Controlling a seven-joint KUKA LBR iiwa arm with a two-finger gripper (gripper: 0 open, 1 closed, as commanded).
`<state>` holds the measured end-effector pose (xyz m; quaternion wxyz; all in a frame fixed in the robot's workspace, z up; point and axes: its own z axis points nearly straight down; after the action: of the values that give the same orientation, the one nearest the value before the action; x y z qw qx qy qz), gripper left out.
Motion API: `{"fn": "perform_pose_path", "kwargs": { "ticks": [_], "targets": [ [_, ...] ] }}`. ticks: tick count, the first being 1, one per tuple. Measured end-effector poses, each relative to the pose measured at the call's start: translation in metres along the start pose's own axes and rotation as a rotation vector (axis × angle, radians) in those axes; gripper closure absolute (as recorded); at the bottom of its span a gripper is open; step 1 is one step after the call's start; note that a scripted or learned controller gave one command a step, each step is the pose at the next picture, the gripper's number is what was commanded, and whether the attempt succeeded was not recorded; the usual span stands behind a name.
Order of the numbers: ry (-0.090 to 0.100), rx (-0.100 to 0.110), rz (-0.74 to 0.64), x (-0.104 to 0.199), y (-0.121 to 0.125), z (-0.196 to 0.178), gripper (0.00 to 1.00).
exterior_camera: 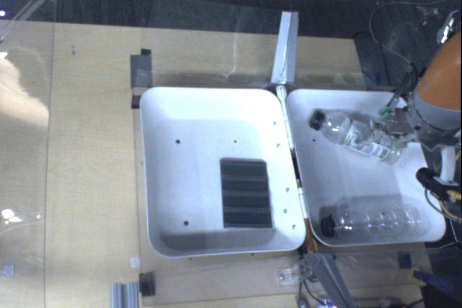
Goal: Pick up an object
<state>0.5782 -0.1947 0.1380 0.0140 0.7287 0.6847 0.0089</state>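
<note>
Two clear plastic bottles with black caps lie in the right bin (310, 177). The upper bottle (354, 135) lies slanted near the bin's back, cap toward the left. The lower bottle (375, 221) lies along the front wall, cap to the left. A black ribbed rectangular block (245, 192) rests flat in the left bin (166, 155). My gripper (395, 126) comes in from the right and sits low at the base end of the upper bottle, overlapping it. The grey wrist and orange band (442, 79) rise behind it.
A metal divider post (284, 47) stands behind the seam between the bins. Cables (437, 187) hang at the right bin's right edge. A clear sheet covers the bench at the left, and clamps sit below the bins' front.
</note>
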Motion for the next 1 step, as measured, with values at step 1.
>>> {"fn": "perform_pose_path", "kwargs": {
  "ticks": [1],
  "targets": [
    [-0.007,-0.010,-0.031,0.0049,0.0268,0.0076,0.00]
  ]
}}
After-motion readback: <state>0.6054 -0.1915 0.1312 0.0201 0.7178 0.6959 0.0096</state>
